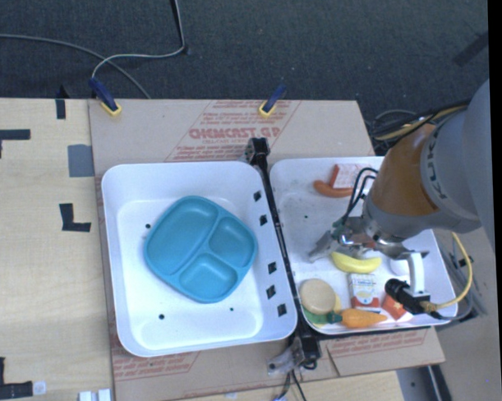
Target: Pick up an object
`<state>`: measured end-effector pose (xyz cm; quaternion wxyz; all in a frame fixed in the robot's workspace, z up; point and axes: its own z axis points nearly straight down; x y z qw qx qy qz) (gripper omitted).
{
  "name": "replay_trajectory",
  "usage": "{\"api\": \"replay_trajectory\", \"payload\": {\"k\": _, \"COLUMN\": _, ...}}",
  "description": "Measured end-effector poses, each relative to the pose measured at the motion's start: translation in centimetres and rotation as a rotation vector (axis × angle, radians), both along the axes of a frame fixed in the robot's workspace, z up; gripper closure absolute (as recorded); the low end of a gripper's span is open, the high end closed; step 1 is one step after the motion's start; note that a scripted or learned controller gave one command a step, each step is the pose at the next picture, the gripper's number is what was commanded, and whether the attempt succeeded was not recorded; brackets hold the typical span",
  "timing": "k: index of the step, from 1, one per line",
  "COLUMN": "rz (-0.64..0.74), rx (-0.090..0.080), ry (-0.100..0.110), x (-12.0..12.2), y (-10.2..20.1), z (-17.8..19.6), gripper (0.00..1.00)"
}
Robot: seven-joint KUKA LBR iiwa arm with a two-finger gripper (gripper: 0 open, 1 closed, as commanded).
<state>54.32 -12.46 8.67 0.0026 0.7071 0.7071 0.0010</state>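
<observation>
My gripper (336, 242) is low in the middle of the right bin (296, 204), with the grey and orange arm (415, 186) coming in from the right. A yellow banana (357, 263) lies just under and to the right of it, close to or touching it. In the bin's near part lie a round tan bun (318, 296), a small white carton (363, 291) and an orange carrot (362, 318). A sausage (325, 187) and a red and white box (344, 176) lie at the far side. Nothing is seen lifted.
The left bin (121, 241) holds a blue divided plate (202, 247). A black divider (272, 228) runs between the bins. A red item (396, 309) sits at the right bin's near right. Cables (451, 287) hang by the arm.
</observation>
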Motion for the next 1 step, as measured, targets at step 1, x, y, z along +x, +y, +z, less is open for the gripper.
{"api": "replay_trajectory", "payload": {"k": 1, "rz": 0.000, "rx": -0.001, "ry": -0.002, "x": 0.06, "y": -0.04, "z": 0.97, "gripper": 1.00}}
